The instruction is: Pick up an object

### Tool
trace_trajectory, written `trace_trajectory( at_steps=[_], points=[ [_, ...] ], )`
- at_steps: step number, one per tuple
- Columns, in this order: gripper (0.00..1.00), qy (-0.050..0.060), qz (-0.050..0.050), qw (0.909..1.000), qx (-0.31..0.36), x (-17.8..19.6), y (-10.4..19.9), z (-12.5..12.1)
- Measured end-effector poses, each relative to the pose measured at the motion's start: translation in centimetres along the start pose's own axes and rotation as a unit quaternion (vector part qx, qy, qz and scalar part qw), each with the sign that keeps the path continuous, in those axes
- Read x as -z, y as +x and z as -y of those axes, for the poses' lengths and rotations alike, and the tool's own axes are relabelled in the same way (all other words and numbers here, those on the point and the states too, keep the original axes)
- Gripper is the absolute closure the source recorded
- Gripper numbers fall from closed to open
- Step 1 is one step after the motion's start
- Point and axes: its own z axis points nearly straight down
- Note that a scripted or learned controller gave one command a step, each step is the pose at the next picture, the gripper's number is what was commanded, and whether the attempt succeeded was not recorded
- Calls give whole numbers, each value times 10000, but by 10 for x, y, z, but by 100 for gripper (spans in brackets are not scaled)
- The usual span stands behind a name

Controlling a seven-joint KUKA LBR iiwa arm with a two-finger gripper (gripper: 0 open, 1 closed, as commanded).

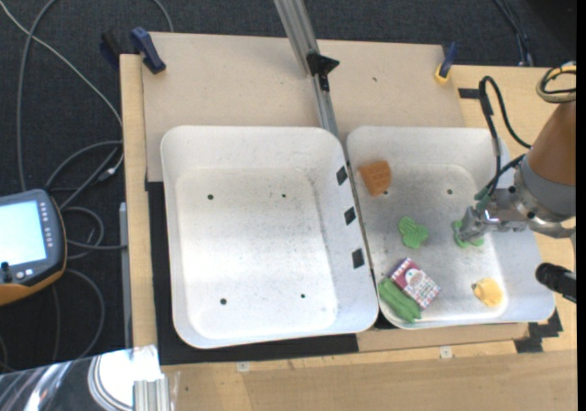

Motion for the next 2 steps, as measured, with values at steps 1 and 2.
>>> trace_trajectory(
  at_steps=[1,2],
  points=[
    [100,-6,2,10000,-2,48,-4,6],
    [100,-21,6,10000,5,112,-2,6]
  ],
)
